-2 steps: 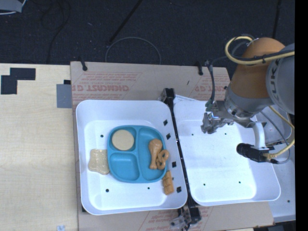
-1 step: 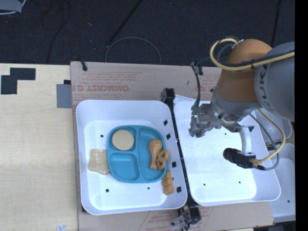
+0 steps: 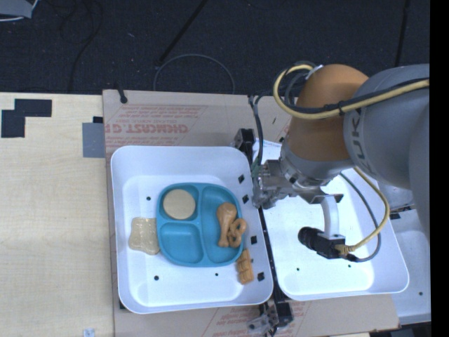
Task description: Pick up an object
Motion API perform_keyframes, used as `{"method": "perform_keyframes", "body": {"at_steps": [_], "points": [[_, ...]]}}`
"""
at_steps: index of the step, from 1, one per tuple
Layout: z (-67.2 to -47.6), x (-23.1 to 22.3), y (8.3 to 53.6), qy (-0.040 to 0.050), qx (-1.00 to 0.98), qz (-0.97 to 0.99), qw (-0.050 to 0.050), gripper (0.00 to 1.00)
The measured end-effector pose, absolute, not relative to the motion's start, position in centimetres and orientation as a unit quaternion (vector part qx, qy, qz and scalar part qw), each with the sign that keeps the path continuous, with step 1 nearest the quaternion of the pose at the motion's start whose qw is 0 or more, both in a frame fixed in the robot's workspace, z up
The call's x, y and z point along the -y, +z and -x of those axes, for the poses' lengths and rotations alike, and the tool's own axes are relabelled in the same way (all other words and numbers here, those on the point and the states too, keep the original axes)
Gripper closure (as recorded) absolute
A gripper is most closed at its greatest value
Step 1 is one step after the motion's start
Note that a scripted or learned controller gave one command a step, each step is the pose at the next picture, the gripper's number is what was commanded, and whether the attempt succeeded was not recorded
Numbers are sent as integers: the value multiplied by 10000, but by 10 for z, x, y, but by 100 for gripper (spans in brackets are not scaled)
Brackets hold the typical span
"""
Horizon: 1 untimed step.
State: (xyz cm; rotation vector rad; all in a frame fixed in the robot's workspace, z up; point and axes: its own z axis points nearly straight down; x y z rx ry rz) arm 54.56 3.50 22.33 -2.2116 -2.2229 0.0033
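A blue divided plate (image 3: 184, 246) lies in the left bin (image 3: 133, 166). On it rest a round tan biscuit (image 3: 178, 203) and a twisted tan pastry (image 3: 229, 224). A pale bread-like piece (image 3: 144, 235) lies just left of the plate. A small brown piece (image 3: 244, 266) sits off the plate's lower right corner. My gripper (image 3: 262, 191) hangs over the divide between the two bins, at the left edge of the right bin (image 3: 365, 279). It is right of the plate and above the twisted pastry. The wrist hides its tips.
The grey arm with its orange band (image 3: 330, 111) covers the upper part of the right bin. A black fitting (image 3: 319, 242) with a yellow cable hangs over that bin's floor. Brown cardboard (image 3: 161, 121) lies under both bins, and bench top extends left.
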Motion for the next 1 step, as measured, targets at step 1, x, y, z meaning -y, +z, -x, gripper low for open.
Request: {"method": "perform_keyframes", "body": {"at_steps": [1], "points": [[-517, -77, 215, 26, 7080, 7062, 29, 100]]}}
